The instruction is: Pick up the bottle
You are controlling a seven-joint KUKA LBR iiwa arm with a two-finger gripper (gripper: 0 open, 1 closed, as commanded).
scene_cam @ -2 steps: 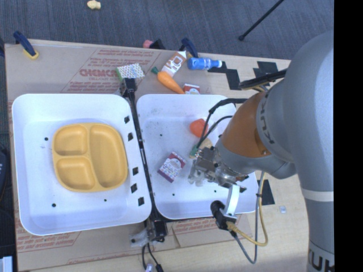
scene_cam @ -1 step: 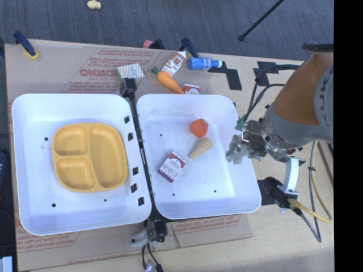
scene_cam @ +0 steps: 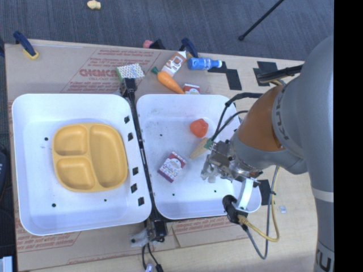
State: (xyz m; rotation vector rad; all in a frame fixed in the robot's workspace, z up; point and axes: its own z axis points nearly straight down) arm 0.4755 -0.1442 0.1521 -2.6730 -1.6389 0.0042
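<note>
A blue bottle lies on its side on the cardboard behind the right bin. Beside it lies a white bottle with an orange label. My gripper hangs low over the right half of the right bin, far from both bottles. A tan wedge-shaped object lies just to its upper left, touching or nearly touching the gripper body. An orange-red round object and a small red-and-white carton also lie in this bin.
The left bin holds a yellow divided plate. Behind the bins lie a carrot, a small red box and a green patterned box. A yellow cable loops below the wrist.
</note>
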